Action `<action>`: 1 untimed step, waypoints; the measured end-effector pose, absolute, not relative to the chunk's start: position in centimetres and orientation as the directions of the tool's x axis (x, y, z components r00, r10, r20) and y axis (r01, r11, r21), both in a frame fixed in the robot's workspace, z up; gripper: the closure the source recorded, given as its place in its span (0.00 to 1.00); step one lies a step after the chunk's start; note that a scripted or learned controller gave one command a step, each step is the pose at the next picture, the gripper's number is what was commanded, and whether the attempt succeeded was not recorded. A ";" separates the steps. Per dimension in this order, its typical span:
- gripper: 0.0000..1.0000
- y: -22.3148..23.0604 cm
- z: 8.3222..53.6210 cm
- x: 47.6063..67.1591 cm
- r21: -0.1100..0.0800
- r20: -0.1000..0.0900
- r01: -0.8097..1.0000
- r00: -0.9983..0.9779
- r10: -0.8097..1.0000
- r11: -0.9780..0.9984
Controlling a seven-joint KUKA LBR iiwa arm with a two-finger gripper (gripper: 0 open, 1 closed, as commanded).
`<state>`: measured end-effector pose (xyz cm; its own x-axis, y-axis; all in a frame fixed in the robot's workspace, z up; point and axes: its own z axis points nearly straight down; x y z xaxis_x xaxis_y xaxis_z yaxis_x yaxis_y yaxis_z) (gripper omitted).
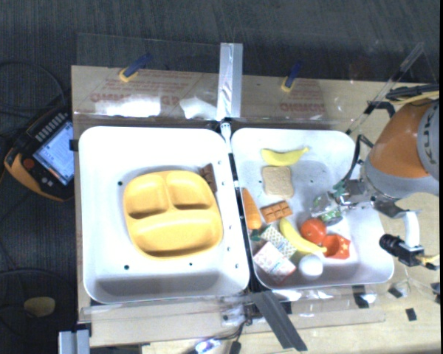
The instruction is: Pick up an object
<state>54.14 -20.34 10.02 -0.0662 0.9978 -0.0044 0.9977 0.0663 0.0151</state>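
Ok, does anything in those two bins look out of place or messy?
Mostly no. The yellow tray lies flat in the left bin. The right bin is a jumble: a carrot leans along its left wall and the toy foods crowd its lower half. Nothing looks spilled or broken.

The gripper (pixel 332 201) sits low in the right bin (pixel 369 271). Just beside and below it, a tomato (pixel 314 231), red pepper (pixel 337 246) and banana (pixel 299 238) crowd the floor. Above it, bare floor lies open between the bread slice (pixel 277 181) and the bin's right wall.
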 end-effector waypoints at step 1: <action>1.00 -14.2 19.7 53.5 -0.003 -0.001 1.000 0.016 1.000 -0.016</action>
